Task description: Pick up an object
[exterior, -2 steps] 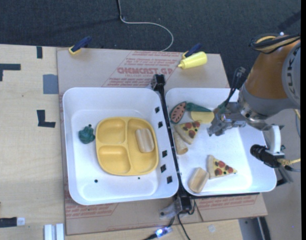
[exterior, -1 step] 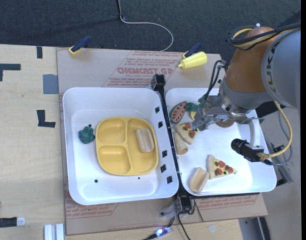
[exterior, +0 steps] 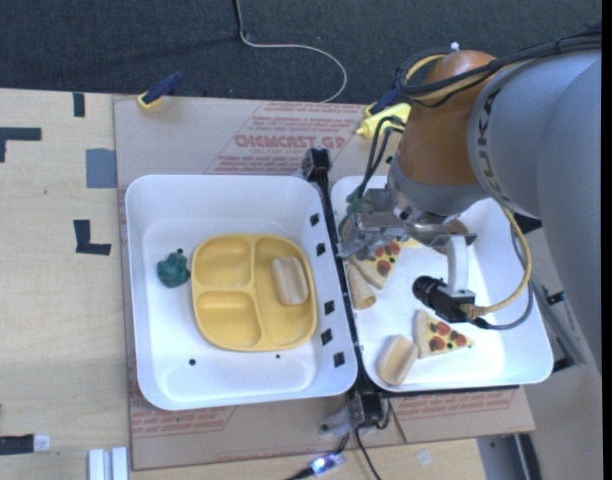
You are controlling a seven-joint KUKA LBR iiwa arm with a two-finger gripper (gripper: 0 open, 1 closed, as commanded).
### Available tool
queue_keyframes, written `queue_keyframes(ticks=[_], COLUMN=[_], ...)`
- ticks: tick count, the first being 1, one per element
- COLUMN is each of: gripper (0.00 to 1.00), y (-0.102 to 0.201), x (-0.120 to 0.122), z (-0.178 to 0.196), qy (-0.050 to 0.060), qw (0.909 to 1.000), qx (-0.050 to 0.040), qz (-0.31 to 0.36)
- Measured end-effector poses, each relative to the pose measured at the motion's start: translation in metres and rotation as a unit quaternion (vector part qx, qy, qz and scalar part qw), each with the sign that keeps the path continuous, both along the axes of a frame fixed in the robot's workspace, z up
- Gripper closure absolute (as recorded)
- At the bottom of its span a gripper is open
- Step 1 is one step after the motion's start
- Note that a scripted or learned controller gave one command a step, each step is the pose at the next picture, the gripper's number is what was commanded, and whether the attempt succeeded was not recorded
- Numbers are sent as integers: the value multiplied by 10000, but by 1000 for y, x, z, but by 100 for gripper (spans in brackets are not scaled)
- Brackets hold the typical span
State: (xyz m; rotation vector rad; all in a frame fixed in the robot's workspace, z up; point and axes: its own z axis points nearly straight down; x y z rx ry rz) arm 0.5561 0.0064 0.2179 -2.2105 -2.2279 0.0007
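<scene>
Nothing is lifted yet, as far as I can judge. Nearest me in the right-hand shallow white bin (exterior: 526, 363) lie a tan bread roll (exterior: 394, 358) and a triangular pepperoni pizza slice (exterior: 439, 332). Beyond them my end effector (exterior: 371, 236) sits low over another pizza slice (exterior: 377, 267) by the bin's left wall; its grip I cannot tell. The grasp and lift remain.

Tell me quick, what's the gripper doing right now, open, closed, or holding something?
Gripper: cannot be told; it hangs low over a pizza slice in the right bin.
</scene>
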Motion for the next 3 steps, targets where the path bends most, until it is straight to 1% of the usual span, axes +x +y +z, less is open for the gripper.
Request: queue_keyframes(ticks=[1, 2, 3], gripper=[100, 100, 100], y=[50, 53, 47], x=[0, -15, -11], z=[-3, 2, 1], qy=[2, 5, 2], qw=[10000, 10000, 10000], qx=[-3, -8, -12], qz=[-5, -27, -34])
